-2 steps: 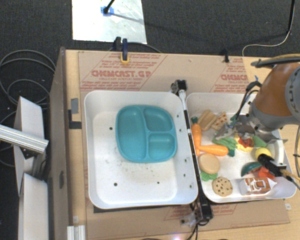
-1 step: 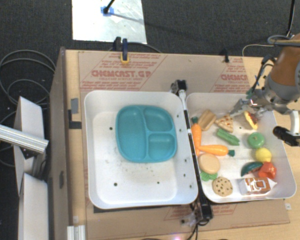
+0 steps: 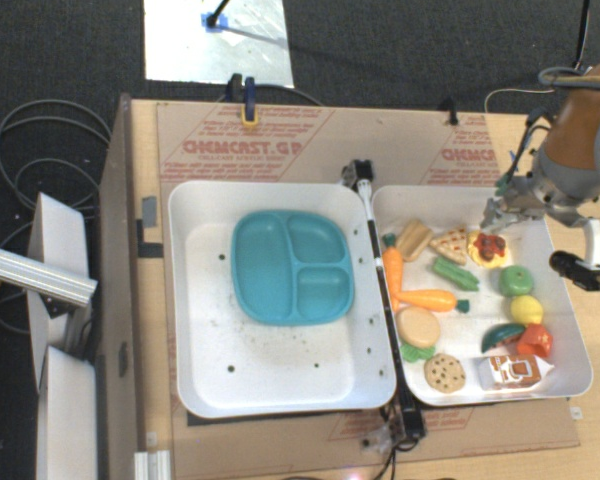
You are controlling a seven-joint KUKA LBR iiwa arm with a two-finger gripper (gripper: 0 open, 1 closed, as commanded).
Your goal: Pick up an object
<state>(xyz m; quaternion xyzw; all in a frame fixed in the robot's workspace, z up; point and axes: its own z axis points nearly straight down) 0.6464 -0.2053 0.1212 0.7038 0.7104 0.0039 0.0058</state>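
Note:
The right bin [image 3: 570,363] holds several toy foods: two carrots [image 3: 427,298], a bread piece [image 3: 413,236], a pizza slice [image 3: 450,243], a green pea pod [image 3: 455,273], a green apple [image 3: 517,280], a lemon [image 3: 526,309], a tomato [image 3: 537,342], a cookie [image 3: 444,372], a bun [image 3: 418,326] and a small carton [image 3: 512,370]. My gripper [image 3: 502,215] hangs at the bin's far right corner, just above a yellow disc with red topping [image 3: 488,251]. Nothing shows in its grasp.
The left bin [image 3: 205,368] carries a teal divided plate [image 3: 292,268]. A black clip [image 3: 360,174] sits where the bins meet at the back. A blue clamp [image 3: 248,96] grips the bench's far edge. Cables [image 3: 30,148] and a metal bar [image 3: 35,273] lie left.

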